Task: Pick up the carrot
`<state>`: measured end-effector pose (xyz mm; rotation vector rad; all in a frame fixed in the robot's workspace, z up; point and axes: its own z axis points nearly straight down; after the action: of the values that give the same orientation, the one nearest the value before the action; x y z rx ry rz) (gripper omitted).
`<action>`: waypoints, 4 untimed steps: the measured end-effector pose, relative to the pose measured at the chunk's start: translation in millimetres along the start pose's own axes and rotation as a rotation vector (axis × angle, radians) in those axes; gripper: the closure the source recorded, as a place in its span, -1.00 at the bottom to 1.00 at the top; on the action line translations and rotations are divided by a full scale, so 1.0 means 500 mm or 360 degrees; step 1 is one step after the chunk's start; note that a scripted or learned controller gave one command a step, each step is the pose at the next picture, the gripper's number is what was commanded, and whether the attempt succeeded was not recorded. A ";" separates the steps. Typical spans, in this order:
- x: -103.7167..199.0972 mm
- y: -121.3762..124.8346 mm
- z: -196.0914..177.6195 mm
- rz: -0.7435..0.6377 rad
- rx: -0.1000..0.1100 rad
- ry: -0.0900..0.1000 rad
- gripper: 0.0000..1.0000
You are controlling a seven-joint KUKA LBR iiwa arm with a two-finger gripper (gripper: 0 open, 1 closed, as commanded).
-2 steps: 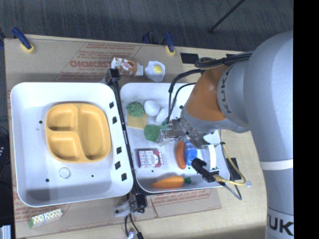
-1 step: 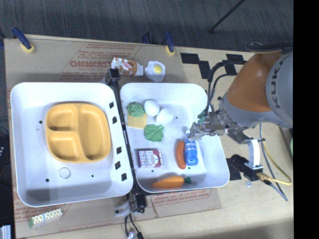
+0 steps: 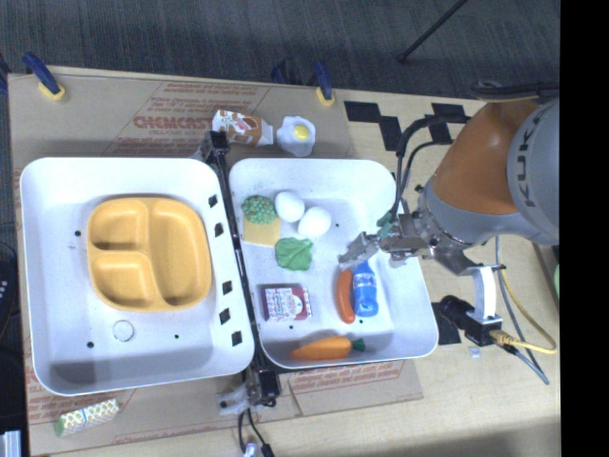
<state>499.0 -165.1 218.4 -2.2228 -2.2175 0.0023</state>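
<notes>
From above, the orange plastic carrot with a green top (image 3: pixel 326 348) lies along the near wall of the right shallow white bin (image 3: pixel 411 298), well apart from the arm's two-finger gripper (image 3: pixel 360 248). The gripper hovers over the bin's right half, just above a blue bottle (image 3: pixel 364 290) and a red sausage (image 3: pixel 344 297) (these two lie side by side); whether its claw is apart or together cannot be told. A yellow divided plate (image 3: pixel 149 251) sits in the left white bin (image 3: pixel 48 284).
</notes>
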 end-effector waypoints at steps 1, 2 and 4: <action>0.002 0.016 0.254 -0.0086 0.0002 0.0001 -1.00; 0.002 0.016 0.235 -0.0095 0.0007 0.0001 1.00; -0.016 -0.044 -0.025 -0.0388 -0.0003 -0.0002 1.00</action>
<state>476.9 -172.9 231.1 -1.9380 -2.4726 0.0010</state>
